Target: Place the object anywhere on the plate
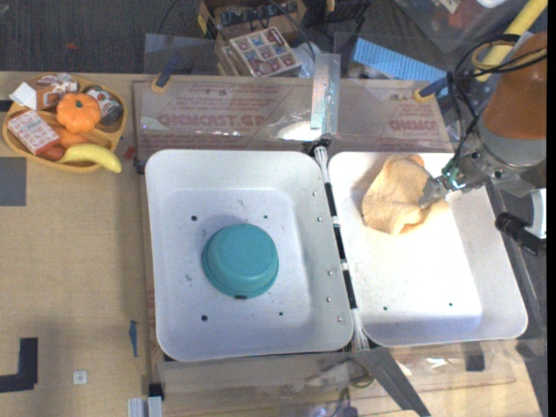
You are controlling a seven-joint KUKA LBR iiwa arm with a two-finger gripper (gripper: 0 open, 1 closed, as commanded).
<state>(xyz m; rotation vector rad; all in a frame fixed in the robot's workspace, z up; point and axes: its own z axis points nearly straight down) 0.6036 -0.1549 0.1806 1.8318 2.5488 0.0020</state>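
Observation:
A teal round plate (241, 260) lies upside-down-looking in the middle of the left bin (174, 189). A tan, floppy object like a piece of cloth or bread (395, 196) rests in the upper part of the right bin (434, 302). My gripper (432, 197) comes in from the right and its tip touches the right edge of the tan object. The fingers look pinched together on that edge.
A yellow bowl of toy fruit, with a pumpkin and banana (68, 124), sits on the bench at the far left. Clear plastic walls (234, 115) stand behind both bins. Boxes and cables clutter the floor beyond.

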